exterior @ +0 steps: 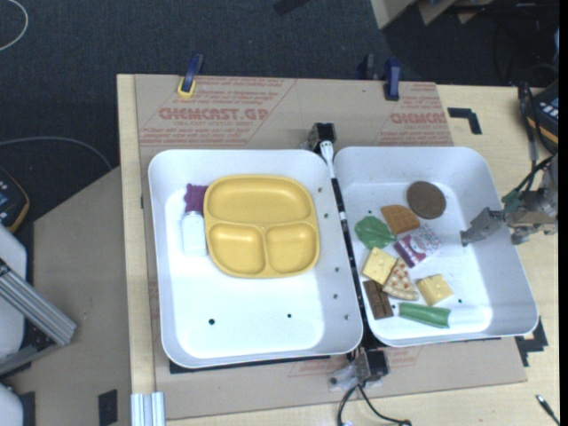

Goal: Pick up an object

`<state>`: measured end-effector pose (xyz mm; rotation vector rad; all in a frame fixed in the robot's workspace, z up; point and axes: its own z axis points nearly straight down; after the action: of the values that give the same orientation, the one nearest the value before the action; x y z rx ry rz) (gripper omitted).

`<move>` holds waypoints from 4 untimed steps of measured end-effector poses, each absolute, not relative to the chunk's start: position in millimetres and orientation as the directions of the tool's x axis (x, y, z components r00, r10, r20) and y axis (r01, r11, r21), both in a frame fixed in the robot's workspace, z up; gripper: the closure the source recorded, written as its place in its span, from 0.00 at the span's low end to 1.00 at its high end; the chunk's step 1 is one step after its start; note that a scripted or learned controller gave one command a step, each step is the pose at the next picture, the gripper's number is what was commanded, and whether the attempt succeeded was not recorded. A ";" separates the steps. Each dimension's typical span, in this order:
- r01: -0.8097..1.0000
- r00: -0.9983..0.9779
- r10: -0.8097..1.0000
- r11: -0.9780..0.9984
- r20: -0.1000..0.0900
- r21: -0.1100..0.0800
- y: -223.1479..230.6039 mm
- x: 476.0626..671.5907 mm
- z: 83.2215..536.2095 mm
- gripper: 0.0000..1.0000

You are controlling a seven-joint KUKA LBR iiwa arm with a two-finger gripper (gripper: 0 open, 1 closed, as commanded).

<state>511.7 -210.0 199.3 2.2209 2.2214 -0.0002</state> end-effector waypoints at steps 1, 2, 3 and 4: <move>1.000 -0.001 1.000 0.001 0.003 -0.005 -201.1 514.1 152.4 0.00; 1.000 0.000 1.000 0.000 0.003 -0.006 -203.6 517.4 107.9 0.00; 1.000 0.000 1.000 0.000 0.003 -0.005 -202.7 516.8 82.9 0.00; 1.000 0.000 1.000 0.000 0.000 0.000 -203.5 517.8 95.2 1.00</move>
<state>517.8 -203.5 95.2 2.2221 2.2210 0.0005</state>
